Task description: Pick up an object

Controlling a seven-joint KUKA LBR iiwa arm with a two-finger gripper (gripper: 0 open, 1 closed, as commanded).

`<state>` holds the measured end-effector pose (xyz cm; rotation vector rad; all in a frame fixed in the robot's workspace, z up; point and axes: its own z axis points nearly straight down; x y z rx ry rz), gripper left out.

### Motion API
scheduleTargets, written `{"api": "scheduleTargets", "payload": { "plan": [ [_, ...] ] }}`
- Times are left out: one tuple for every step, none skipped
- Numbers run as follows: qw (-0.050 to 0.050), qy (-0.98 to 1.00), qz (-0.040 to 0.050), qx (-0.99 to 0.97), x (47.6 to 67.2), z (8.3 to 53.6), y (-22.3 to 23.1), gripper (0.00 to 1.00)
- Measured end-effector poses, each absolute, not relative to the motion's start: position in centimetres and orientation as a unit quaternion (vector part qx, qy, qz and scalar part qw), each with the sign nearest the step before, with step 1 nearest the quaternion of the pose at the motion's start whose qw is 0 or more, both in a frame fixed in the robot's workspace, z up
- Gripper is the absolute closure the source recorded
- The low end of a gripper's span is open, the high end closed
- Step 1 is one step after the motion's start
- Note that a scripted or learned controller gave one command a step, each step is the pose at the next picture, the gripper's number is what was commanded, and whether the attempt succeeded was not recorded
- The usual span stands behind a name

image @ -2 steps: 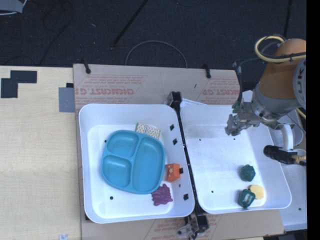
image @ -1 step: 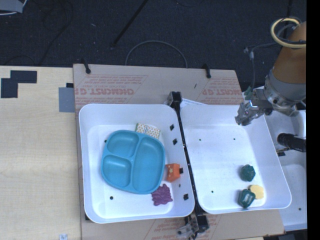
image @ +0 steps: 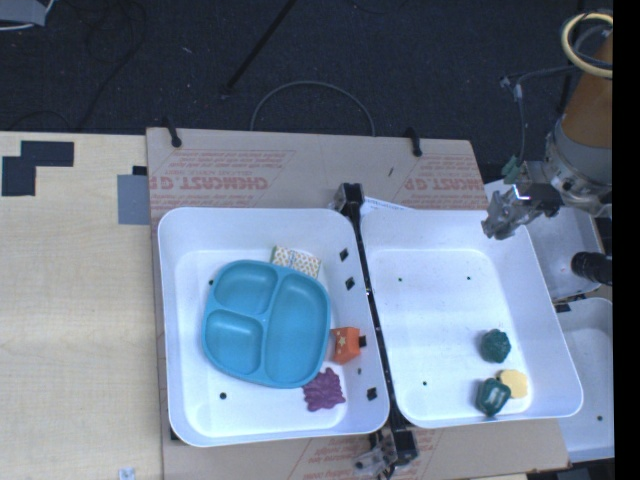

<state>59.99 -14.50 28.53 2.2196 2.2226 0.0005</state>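
Camera view, near edge: a green pepper (image: 492, 396) and a yellow piece (image: 514, 382) are lying in the right bin's (image: 440, 268) front right corner, touching.
Just behind: a dark teal object (image: 495, 345) is sitting.
Left bin (image: 190, 258): is holding a blue divided plate (image: 268, 322), purple grapes (image: 323, 390), an orange block (image: 346, 343), a cracker (image: 297, 260).
Far right: the gripper (image: 503, 213) is hovering over the right bin's back right corner, carrying nothing; its finger spacing cannot be told.

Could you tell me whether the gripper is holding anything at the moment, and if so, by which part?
Nothing is held: the gripper hangs above the right bin's far right corner, with no object between its fingers.
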Motion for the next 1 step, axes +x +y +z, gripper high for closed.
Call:
{"api": "scheduleTargets", "payload": {
  "plan": [
    [-0.002,0.708,-0.0008,0.706,57.8,27.72,-8.77,1.0]
  ]
}}
